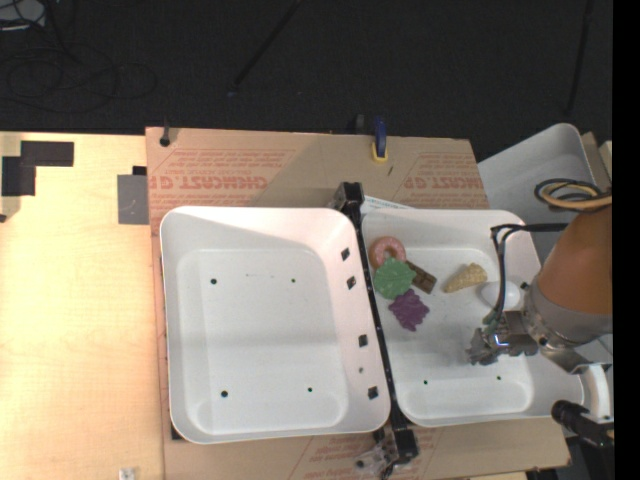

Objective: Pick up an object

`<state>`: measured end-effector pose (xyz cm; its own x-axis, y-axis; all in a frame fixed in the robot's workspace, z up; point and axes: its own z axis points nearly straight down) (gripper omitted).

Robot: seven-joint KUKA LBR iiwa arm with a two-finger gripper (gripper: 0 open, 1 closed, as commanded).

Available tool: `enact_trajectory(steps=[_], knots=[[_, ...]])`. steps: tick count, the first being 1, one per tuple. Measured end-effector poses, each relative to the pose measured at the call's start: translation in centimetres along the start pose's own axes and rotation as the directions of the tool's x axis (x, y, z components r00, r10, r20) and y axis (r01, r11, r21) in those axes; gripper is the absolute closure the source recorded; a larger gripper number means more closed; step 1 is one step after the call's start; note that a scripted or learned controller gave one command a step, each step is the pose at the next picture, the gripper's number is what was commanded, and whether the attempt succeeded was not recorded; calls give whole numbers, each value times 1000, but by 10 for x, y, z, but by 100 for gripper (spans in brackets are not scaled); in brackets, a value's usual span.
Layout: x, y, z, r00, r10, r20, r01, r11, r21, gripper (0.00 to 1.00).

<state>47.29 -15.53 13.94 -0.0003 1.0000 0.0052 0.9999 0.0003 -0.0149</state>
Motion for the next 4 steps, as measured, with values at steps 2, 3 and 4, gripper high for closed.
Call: enact_trajectory(steps=[2,3,4], knots=[[45,1,-217,1000,-6,7,6,1000,-28,100],[-51,-1,-77,1000,8,4,-8,1000,-5,100],[3,2,-182,1000,-6,6,6,1000,-23,100]])
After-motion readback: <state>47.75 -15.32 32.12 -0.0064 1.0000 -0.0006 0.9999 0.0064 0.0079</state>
